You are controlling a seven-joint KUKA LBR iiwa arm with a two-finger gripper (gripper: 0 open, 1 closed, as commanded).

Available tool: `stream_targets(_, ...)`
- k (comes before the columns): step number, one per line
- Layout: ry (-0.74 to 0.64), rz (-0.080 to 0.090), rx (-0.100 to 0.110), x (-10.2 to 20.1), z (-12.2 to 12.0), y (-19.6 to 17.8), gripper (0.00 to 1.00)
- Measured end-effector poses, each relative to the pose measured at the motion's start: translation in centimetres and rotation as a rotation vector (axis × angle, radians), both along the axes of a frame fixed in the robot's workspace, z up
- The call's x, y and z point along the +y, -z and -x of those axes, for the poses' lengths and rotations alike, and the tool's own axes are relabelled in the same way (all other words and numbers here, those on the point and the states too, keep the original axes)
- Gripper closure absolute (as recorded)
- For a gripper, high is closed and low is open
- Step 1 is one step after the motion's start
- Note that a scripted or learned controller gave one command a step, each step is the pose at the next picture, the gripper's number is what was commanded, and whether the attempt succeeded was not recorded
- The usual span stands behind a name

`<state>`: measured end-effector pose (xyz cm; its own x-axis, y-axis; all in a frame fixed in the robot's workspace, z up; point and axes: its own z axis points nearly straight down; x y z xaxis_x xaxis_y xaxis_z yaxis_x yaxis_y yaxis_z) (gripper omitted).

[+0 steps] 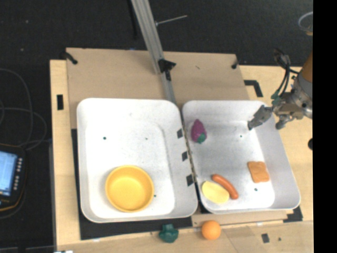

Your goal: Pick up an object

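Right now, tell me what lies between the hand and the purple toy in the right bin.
Nothing but bare white bin floor. The camera view shows an open stretch from the hand at the bin's upper right edge to the purple toy.

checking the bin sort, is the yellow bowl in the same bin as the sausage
No, the yellow bowl sits in the left bin, while the sausage lies in the right bin.

You saw matt white plastic bins [129,125], a glossy yellow bowl [129,187], and a matt wooden bench [131,73].
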<state>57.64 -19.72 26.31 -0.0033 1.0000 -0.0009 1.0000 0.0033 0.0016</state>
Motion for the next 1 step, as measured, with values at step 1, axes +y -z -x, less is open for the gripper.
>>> stream_targets(1, 0.0, 0.0, 0.0, 0.0, 0.0, 0.0, 0.0)
